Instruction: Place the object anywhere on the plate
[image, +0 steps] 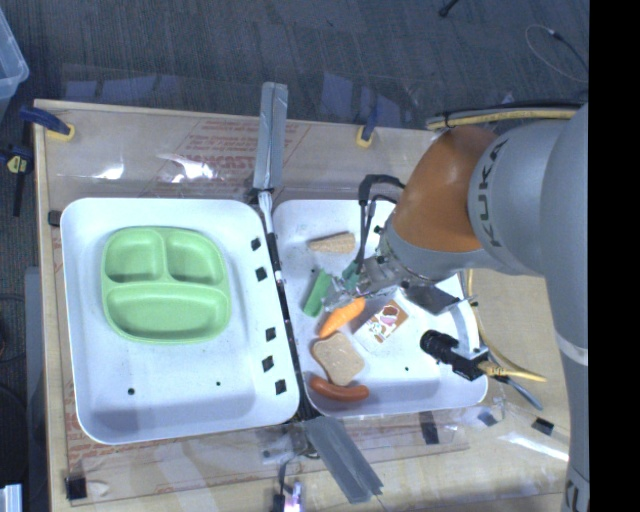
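A green plate (165, 283) with three compartments lies in the left bin (160, 400). The right bin (420, 395) holds several toy foods. My gripper (357, 285) reaches down into the right bin, just above an orange carrot (340, 317) and beside a green stick-shaped piece (318, 292). Close by lie a tan wafer (331, 242), a slice of toast (338, 358), a red sausage (338, 390) and a white card with a red picture (383, 322). The arm hides the fingertips.
A raised divider (278, 310) with black clips separates the two bins. The grey and orange arm (470, 200) covers the right bin's far right corner. A grey bar (270, 130) stands behind the bins.
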